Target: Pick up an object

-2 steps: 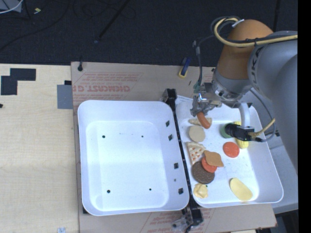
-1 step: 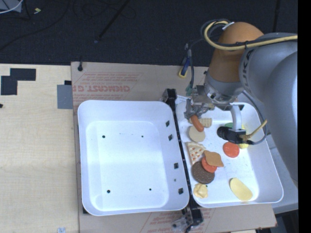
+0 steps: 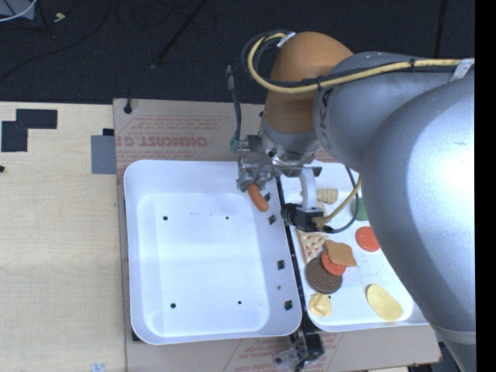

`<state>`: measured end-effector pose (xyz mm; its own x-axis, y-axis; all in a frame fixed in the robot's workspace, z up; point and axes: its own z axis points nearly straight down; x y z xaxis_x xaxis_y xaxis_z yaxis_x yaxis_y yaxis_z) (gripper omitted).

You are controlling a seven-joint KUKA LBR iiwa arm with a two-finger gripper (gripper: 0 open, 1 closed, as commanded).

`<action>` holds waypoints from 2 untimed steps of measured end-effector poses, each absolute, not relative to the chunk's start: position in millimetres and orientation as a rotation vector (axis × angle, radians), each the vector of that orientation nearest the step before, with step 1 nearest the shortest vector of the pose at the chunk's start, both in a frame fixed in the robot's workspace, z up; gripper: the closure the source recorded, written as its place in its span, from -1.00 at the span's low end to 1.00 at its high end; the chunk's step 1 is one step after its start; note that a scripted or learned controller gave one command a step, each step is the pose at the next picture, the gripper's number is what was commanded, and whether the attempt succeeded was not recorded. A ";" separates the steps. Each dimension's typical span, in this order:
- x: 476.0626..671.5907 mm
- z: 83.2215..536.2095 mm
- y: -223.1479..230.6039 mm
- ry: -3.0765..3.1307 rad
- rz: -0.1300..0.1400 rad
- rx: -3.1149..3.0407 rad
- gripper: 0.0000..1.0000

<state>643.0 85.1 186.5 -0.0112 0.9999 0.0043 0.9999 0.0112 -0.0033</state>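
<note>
My gripper (image 3: 252, 183) hangs over the far right corner of the left white bin (image 3: 147, 285), just left of the wall between the bins. A small orange carrot-shaped piece (image 3: 258, 199) sticks out slantwise from below the fingers and looks pinched between them. The grey arm with its orange band covers the far part of the right bin.
The right bin (image 3: 353, 322) holds several toy foods: a brown disc (image 3: 323, 279), a waffle-like wedge (image 3: 311, 243), a red piece (image 3: 367, 239), a yellow oval (image 3: 384, 301), a small yellow lump (image 3: 320, 305) and a pale cracker (image 3: 328, 196). Cardboard lies under both bins.
</note>
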 end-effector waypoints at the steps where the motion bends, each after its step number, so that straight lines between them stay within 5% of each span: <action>1: 644.4 239.4 77.4 -2.224 -0.002 -2.219 1.00; 2: 643.8 256.9 102.0 -2.224 0.001 -2.216 1.00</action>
<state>643.8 102.0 256.9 -0.0034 1.0000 0.0009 1.0000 0.0034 -0.0019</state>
